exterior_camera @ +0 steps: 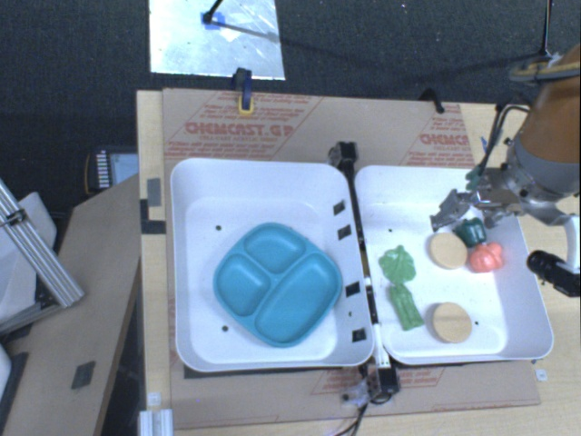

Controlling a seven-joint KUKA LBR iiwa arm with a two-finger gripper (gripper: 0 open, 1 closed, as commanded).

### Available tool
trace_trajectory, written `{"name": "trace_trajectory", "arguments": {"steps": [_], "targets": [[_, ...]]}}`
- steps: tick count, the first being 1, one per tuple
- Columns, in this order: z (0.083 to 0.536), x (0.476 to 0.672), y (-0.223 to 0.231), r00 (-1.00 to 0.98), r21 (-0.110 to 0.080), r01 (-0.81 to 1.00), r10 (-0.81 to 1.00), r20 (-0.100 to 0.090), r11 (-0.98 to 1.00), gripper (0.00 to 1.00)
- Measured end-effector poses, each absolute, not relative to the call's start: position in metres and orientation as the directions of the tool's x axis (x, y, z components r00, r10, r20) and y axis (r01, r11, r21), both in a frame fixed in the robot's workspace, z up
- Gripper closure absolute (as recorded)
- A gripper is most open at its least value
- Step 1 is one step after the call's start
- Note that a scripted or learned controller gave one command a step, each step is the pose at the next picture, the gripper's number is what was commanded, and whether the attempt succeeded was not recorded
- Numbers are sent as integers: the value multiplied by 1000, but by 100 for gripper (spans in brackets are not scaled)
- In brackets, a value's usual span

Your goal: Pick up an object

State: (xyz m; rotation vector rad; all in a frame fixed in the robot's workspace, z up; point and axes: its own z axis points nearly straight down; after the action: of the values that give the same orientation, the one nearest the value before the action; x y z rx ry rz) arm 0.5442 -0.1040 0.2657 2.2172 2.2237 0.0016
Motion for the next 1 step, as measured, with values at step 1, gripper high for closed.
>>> {"name": "trace_trajectory", "arguments": {"steps": [1], "targets": [[203,546,-102,-1,-4,1000,1000,1,1,0]]}}
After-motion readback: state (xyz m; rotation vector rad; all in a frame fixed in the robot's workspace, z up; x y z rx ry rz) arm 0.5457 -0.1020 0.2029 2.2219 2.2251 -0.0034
